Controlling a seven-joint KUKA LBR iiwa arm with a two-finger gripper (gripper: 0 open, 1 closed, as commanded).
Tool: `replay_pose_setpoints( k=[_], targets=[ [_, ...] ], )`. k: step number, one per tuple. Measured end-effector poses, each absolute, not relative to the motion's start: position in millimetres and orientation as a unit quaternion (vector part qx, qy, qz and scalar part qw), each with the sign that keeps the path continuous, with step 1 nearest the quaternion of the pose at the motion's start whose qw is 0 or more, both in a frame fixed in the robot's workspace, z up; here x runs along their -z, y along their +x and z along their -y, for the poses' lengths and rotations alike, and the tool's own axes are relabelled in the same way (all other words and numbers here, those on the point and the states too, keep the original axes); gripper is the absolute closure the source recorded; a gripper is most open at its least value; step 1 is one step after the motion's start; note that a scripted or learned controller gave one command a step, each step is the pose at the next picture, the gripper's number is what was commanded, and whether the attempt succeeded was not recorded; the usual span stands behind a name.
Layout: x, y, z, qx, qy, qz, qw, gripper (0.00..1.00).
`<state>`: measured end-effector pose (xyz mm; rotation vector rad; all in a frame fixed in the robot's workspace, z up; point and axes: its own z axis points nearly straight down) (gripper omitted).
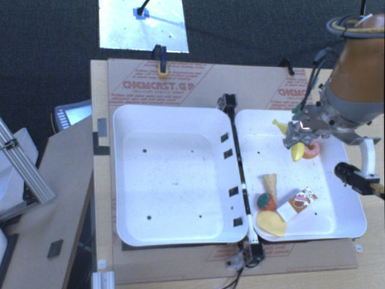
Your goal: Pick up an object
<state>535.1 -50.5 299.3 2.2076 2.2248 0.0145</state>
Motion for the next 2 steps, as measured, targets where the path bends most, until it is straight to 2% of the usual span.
replay_pose_setpoints(
  k=[1,2],
  targets=[
    [-407,514.7,57,-0.005,0.705,-0.709,0.006,1.0],
    [-438,486.3,85,-0.0023,0.707,-0.707,0.003,1.0]
  ],
)
